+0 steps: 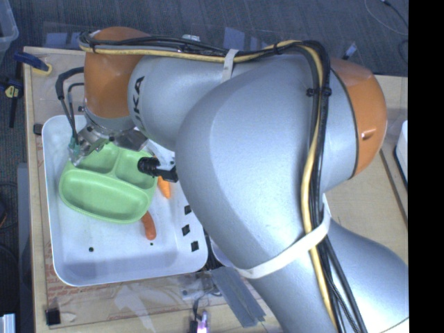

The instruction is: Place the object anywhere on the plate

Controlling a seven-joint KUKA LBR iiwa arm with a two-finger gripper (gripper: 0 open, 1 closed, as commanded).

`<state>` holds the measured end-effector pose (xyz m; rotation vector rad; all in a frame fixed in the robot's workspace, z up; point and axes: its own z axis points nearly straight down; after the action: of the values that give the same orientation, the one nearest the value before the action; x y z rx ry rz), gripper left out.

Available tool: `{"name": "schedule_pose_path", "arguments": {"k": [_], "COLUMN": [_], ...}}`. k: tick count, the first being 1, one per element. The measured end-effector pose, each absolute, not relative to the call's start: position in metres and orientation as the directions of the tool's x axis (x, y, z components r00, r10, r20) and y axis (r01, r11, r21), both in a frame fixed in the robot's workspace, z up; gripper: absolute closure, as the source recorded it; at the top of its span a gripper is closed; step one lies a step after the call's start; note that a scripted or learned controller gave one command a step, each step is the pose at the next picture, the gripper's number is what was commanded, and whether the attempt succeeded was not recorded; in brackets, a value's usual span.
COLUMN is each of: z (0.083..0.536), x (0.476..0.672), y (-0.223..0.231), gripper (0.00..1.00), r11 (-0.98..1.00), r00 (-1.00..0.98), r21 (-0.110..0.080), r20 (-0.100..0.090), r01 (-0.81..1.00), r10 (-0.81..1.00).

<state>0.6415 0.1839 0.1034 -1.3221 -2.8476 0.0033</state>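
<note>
We see our jaws (84, 143) at the green plate's (104, 193) ten o'clock rim (open or closed, we cannot tell), while the orange carrot (149, 226) at its five o'clock looks light, stiff, best pinched mid-length.

A shallow white bin (104, 259) fills the lower left of the frame, sitting on a pale wooden bench (35, 116) whose bare surface shows along the left edge and again at the far right. Small black squares (187, 229) mark the bin's right wall near the centre of the frame. A blue and yellow clamp (33, 61) grips the bench's upper left corner. Behind the bench, across the top of the frame, lies dark blue-grey carpet (208, 5). A strip of clear tape (139, 298) runs along the bench below the bin.
</note>
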Motion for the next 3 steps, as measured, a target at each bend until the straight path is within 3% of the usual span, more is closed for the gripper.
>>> {"name": "schedule_pose_path", "arguments": {"k": [1, 2, 3], "z": [0.091, 0.092, 0.252], "x": [0.638, 0.628, 0.621], "y": [0.138, 0.198, 0.147], "gripper": [1.0, 1.0, 1.0], "r11": [0.498, 0.569, 0.521], "r00": [-0.498, -0.569, -0.521], "r21": [-0.006, -0.003, -0.001], "r20": [0.002, -0.009, 0.0], "r01": [0.867, 0.823, 0.854], "r10": [0.867, 0.823, 0.854]}}
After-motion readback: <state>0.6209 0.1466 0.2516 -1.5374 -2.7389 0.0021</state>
